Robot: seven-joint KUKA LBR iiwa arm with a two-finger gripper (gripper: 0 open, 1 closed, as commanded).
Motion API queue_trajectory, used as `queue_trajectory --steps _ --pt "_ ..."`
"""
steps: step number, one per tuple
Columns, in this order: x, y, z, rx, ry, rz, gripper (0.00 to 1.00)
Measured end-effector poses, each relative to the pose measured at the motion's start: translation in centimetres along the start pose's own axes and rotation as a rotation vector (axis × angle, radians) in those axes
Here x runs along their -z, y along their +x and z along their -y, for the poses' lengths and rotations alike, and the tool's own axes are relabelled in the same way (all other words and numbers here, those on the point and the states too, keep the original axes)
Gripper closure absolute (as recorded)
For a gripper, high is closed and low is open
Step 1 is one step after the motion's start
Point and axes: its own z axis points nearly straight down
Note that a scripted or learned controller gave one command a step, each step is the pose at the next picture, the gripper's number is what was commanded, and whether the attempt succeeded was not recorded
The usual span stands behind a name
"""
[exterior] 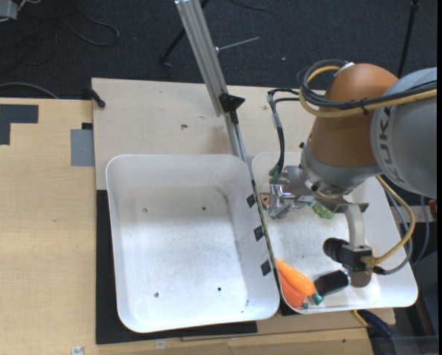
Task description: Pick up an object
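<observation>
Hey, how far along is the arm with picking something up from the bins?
Early on. Done: the gripper is down in the right bin, by its left wall. In hand: I can't see anything held. Left: the grasp and the lift. The orange thing and black thing lie untouched in the bin's near corner, and a green thing sits by the wrist.
</observation>
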Motion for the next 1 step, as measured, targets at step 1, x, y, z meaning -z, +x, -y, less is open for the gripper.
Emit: queue_trajectory --steps 1 --pt "-0.24 5.93 1.13 0.002 0.000 0.000 1.00"
